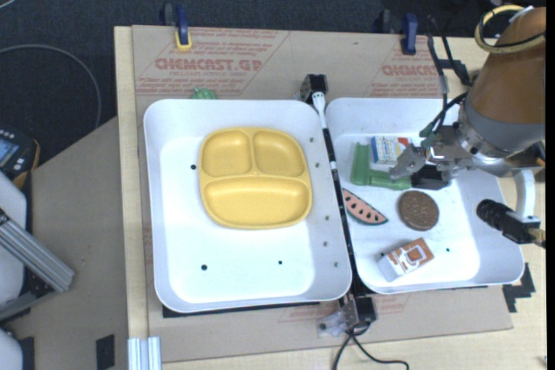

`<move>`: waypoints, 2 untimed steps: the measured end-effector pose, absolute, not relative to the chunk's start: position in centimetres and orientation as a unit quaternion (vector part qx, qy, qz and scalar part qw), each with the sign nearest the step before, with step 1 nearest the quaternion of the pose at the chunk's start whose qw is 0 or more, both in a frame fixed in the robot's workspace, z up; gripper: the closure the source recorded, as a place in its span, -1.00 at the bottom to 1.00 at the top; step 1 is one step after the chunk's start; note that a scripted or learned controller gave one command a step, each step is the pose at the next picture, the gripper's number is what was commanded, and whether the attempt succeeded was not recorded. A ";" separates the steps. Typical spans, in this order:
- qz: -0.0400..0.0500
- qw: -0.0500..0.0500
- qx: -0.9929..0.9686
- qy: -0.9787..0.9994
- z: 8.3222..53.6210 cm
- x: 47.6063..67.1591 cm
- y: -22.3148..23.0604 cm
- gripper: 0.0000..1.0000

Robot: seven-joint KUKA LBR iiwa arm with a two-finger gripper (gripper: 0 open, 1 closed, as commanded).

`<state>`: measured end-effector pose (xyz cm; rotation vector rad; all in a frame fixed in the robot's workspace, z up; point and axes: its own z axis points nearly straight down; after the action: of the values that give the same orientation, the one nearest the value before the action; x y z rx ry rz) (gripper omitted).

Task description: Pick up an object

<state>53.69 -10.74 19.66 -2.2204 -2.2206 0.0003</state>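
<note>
On my counter the left bin holds a yellow divided plate. In the right bin, from the left: a watermelon slice toy, a green block with a small blue-and-white box just beside it, a brown round cookie and an orange-and-white packet. My claw hovers over the green block (whether it's clenched or released, I cannot tell).
</note>
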 end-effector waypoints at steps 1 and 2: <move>0.003 0.005 -0.707 -0.708 8.5 56.5 -9.2 -1.00; 0.020 0.024 -0.711 -0.702 8.0 65.6 -9.8 -1.00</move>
<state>65.56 -9.84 7.99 -2.2007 -2.1722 0.0613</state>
